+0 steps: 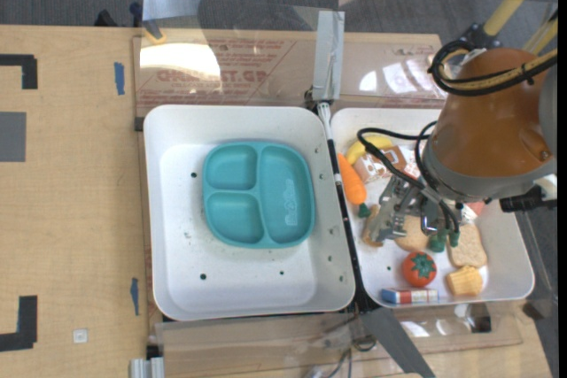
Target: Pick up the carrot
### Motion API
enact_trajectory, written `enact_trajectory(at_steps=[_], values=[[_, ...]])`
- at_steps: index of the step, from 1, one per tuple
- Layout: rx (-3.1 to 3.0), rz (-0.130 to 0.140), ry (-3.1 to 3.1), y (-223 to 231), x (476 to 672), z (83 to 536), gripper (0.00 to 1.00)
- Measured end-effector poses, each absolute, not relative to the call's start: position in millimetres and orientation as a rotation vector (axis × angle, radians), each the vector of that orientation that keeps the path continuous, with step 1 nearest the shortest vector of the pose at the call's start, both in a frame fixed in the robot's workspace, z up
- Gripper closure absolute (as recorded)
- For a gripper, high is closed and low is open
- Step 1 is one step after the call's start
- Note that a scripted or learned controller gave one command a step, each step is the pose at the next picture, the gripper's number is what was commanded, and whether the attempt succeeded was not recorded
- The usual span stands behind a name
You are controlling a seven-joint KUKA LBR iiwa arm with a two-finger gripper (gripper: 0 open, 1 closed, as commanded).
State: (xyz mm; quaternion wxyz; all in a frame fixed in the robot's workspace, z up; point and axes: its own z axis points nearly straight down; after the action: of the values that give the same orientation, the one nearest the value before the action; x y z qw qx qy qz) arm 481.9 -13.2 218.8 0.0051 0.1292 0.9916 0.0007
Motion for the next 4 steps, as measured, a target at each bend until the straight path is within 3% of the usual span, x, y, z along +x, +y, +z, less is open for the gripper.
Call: enact_trajectory(at_steps=[1, 2, 3, 4], values=[[0.217, 0.002, 3.12, -2, 480.8, 466, 1.0], [0.217, 0.001, 3.128, -2, 480.8, 462, 0.0], [0.181, 0.0, 3.137, -22, 480.7, 367, 0.0], [0.034, 0.001, 3.147, -19, 519.8, 253, 0.0]])
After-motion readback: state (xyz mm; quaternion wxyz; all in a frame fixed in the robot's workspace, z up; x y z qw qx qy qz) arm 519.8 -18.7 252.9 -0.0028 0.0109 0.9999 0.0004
